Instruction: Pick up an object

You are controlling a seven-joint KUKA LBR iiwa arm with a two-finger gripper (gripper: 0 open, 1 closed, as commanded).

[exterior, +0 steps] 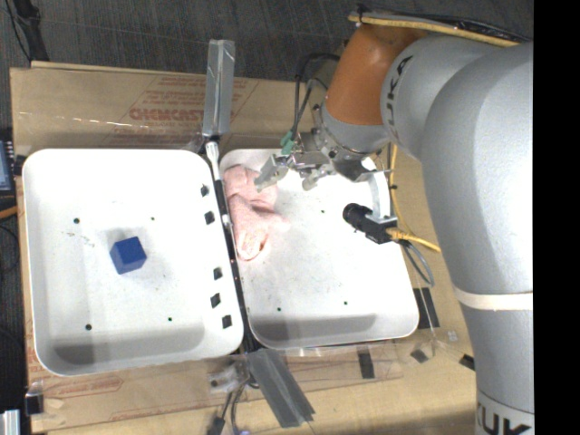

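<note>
**Pincer over the pink cloth in the right bin**

The grey arm (462, 143) comes in from the right, its orange band (362, 75) above the wrist. Its pincer (288, 172) hangs at the far left corner of the right bin (362, 320), with the fingers (266, 176) spread apart and nothing between them. One finger is at the far edge of a crumpled pink cloth (246, 211), which lies along the bin's left wall; whether they touch I cannot tell.

A black fitting (364, 221) with a yellow cable sits on the arm just right of the pincer, over the bin floor. The rest of that floor shows only faint scuffs.

In the left bin (54, 333) a blue cube (129, 254) stands left of centre, well apart from the cloth. Black clips (217, 275) join the two bins along their shared wall, and a grey bar (217, 84) stands at its far end.

The bins rest on a brown cardboard sheet (118, 107) with red print covering the surface. Beyond it lies dark carpet (136, 7).
</note>
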